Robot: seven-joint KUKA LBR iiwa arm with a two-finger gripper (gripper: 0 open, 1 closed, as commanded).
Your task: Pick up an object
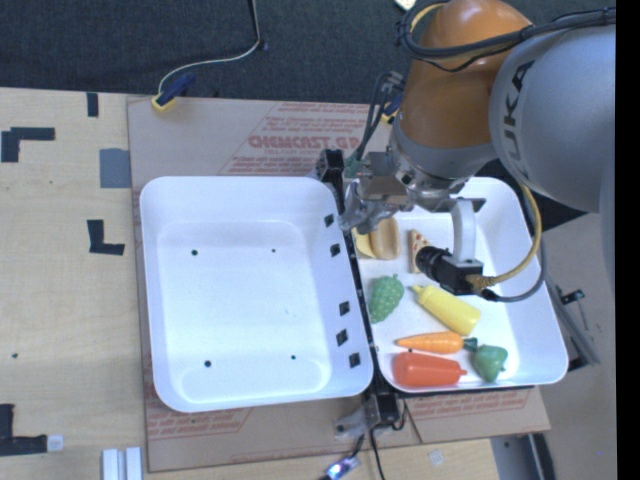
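Note:
My gripper (366, 213) hangs over the far left corner of the right bin (535, 313), just above a tan, bread-like piece (381, 241). To that piece's right lies a small pale wedge (416, 249). Nearer the camera sit a green leafy toy (385, 297), a yellow bottle (449, 309), an orange carrot (434, 343), a red pepper (428, 370) and a small green item (489, 360). The wrist and its orange band hide the bin's far part.
The left bin (240, 288) stands beside the right one, with a row of black clips (345, 303) along the shared wall. A black hose fitting (445, 268) and cable hang from the arm over the right bin. Cardboard underlies both bins.

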